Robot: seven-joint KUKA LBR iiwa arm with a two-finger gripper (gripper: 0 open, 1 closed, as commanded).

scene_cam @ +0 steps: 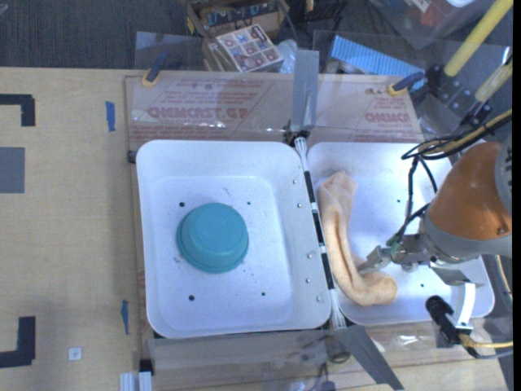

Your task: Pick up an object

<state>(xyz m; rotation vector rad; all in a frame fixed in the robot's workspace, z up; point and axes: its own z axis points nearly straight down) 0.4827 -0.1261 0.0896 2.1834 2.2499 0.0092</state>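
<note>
Arm [468,206] enters from right, orange band over right bin [383,169], wrist bent down and pointing left toward bin's near-left part. Gripper [381,258] sits low in right bin, fingers [376,257] aimed left, tips at or just beside the near end of the cloth [346,243]. Whether contact is made: can't tell. Fingers' state open vs closed: can't tell, too small and partly masked by wrist body. No sign of cloth between them.

Cloth: tan/peach, long strip, lies along left side of right bin, far end near the divider, runs toward near edge, then curls right into a rolled lump below gripper. Flat on bin floor.

Left bin [163,169]: teal bowl [213,236] upside down, roughly centre-left, well apart from arm. Small dark specks on floor around it.

Black cables [419,169] loop off arm above right bin. Worktop [65,218] pale wood, blue tape bits [110,116] left of bins. Clutter beyond far edge: boxes, yellow rod [484,23].
</note>
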